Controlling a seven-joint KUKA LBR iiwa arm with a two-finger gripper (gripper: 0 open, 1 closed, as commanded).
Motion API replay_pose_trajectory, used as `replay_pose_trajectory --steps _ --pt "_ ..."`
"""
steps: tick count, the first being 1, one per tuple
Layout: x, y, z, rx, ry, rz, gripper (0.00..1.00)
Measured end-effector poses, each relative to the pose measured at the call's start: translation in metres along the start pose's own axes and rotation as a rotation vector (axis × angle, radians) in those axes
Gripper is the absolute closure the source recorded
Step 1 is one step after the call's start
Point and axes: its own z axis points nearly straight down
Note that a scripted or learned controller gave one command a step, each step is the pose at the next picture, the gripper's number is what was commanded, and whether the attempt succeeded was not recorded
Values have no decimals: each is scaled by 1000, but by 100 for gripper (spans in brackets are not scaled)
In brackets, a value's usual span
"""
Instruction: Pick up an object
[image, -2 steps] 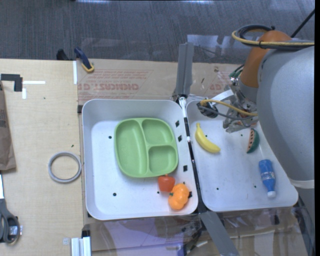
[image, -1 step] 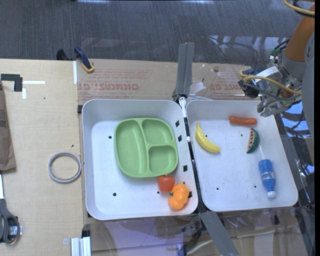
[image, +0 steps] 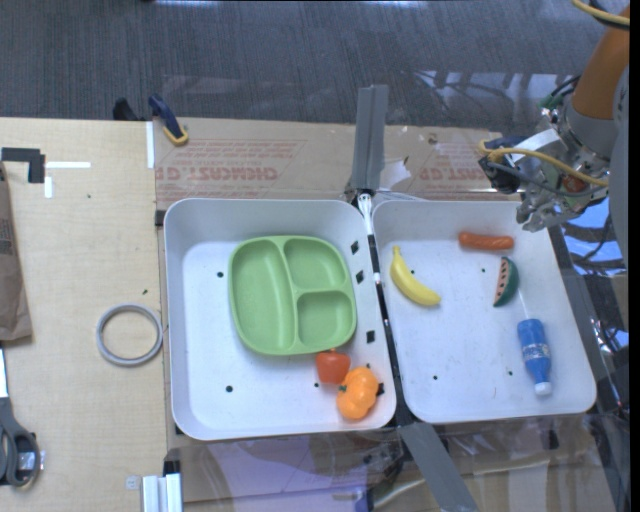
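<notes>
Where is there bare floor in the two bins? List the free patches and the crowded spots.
Left bin: free strip left of the green plate; crowded near the tomato and orange pepper. Right bin: free middle and near-left, between banana, watermelon slice and bottle; sausage crowds the far edge.

A tape ring (image: 130, 334) lies on the surface (image: 80, 250) left of the bins, scissors (image: 18, 452) sit at the lower left edge, and a blue clamp (image: 168, 119) rests near the cardboard (image: 255, 160).

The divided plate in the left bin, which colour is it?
The divided plate is light green, seen in the camera view.
</notes>
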Motion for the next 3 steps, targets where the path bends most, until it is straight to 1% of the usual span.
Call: replay_pose_trajectory --steps 1,3 --pt "-23 60 12 1 4 73 100" --pt "-22 59 -5 1 -3 65 100"
